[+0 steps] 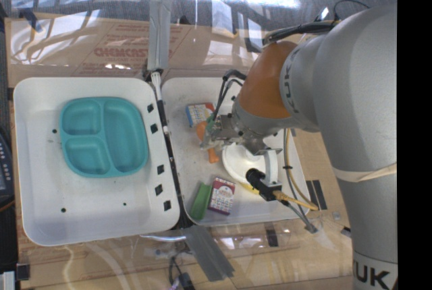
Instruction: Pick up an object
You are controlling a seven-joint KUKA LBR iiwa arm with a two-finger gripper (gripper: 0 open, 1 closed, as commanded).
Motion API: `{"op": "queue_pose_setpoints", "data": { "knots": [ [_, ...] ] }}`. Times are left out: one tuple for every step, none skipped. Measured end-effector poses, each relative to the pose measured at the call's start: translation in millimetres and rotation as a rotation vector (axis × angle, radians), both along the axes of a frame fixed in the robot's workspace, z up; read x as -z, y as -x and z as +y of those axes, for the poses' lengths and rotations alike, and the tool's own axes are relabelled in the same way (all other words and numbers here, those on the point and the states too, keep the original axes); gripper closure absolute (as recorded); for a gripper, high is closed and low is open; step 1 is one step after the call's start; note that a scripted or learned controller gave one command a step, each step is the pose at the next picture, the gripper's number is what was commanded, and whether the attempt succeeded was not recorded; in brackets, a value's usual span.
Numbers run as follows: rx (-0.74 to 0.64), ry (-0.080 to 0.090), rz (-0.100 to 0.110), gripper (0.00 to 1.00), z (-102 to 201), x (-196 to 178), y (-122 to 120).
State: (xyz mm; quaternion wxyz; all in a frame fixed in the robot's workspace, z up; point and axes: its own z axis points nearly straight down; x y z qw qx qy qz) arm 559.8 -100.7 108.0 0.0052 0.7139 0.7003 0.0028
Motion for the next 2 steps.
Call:
{"op": "queue_pose_setpoints", "data": {
  "knots": [
    [0.073, -0.004, 0.011, 1.00, 30, -131, -30],
    [0.014, -0.003, 0.017, 1.00, 88, -95, -26]
  ]
}}
